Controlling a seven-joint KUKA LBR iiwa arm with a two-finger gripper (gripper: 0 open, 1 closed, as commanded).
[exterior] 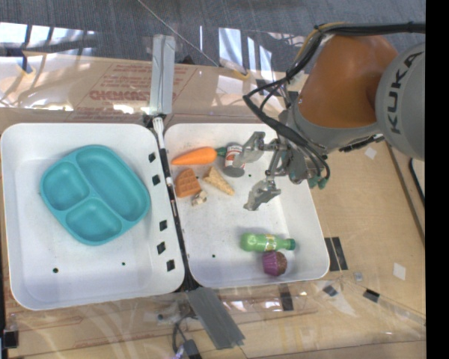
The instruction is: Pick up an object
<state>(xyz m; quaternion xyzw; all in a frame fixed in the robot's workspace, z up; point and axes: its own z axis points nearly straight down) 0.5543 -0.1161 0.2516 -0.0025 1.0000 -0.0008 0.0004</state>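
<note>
Camera view, left to right: a pale wooden worktop point(374, 223) with dark carpet beyond it carries two shallow white bins. In the left white plastic bin point(30, 275) lies a teal three-compartment plate point(94, 193). The right white bin point(224, 268) holds an orange carrot point(194, 156), a brown bread slice point(187, 182) just below it, a pale cheese wedge point(219, 182), a small red-labelled can point(234, 158), a green bottle point(267, 241) and, touching it, a purple onion-like ball point(275, 262). Over this bin's upper right the grey hand point(256, 169) hangs with its fingers spread wide, one beside the can, gripping nothing.
</note>
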